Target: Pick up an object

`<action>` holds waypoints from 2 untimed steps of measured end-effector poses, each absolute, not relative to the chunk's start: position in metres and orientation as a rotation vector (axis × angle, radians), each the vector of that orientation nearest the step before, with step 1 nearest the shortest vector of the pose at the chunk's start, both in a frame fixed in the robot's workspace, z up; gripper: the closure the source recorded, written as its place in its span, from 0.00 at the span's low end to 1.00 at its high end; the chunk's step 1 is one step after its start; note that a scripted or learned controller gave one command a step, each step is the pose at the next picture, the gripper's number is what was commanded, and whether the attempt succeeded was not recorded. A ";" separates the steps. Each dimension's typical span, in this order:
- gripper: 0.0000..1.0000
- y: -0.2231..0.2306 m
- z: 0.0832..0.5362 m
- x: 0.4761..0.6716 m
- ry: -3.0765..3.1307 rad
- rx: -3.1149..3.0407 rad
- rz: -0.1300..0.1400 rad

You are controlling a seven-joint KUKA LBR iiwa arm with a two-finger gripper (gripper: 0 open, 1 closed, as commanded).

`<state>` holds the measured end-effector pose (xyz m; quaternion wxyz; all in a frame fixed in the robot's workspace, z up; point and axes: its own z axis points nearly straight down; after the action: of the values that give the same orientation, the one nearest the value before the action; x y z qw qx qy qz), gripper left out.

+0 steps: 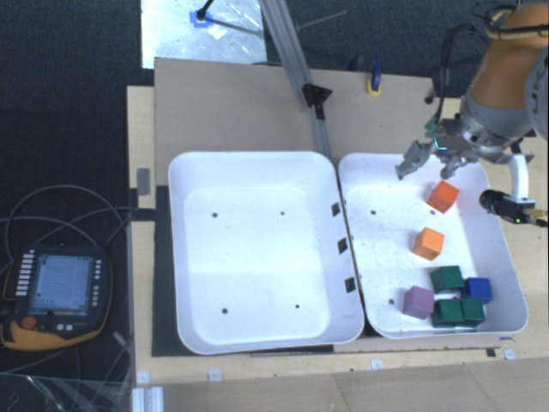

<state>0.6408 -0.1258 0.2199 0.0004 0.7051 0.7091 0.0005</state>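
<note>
Nearest the camera, green blocks (452, 296), a blue cube (478, 288) and a purple cube (419, 301) crowd the right bin (377, 312); further up an orange cube (429, 243), then a redder orange block (443, 196); the gripper (433, 161) hovers just beyond it, fingers spread, holding nothing, so the pick looks not yet made

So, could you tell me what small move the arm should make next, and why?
Probably a short shift toward the nearer orange block, then straight down. The gripper hangs open at the far end of the right bin with nothing between its fingers, and that block lies just beside it, apart from the other orange block and the crowded cluster of green blocks.
</note>
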 end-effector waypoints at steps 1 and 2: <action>0.00 -0.126 0.220 0.641 2.227 2.214 0.001; 0.00 -0.122 0.178 0.637 2.227 2.218 -0.003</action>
<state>0.6375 -0.1224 0.1778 -0.0008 0.7057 0.7085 -0.0009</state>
